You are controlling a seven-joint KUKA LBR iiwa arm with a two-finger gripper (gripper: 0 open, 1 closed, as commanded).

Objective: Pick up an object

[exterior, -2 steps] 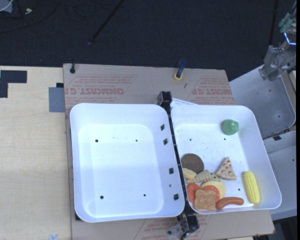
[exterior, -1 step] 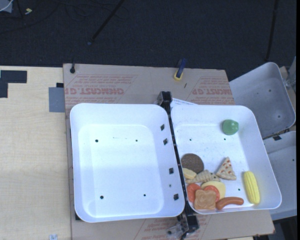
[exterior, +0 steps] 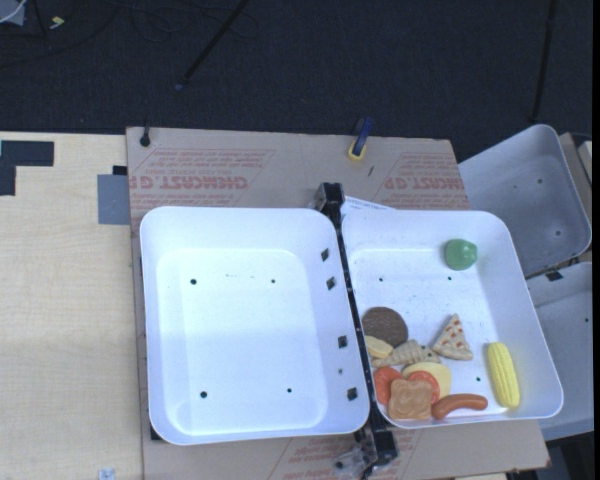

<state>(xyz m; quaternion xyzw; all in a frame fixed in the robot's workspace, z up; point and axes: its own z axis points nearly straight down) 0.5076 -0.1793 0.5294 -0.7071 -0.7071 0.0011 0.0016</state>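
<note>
Two bins (exterior: pixel 180 230) sit on the bench, and all the toys lie in the right one: a green ball (exterior: pixel 460 254) alone, corn (exterior: pixel 503 374) by the wall, the rest heaped. I cannot tell the end effector's state or position. Grabbing into the heap (exterior: pixel 412 373) risks slips; the ball may roll.

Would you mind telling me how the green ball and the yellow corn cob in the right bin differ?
The green ball is round, while the yellow corn cob is long and slim. The ball sits alone toward the bin's far side; the cob lies along the near right wall, close to the red sausage. Both rest in the right bin.
</note>
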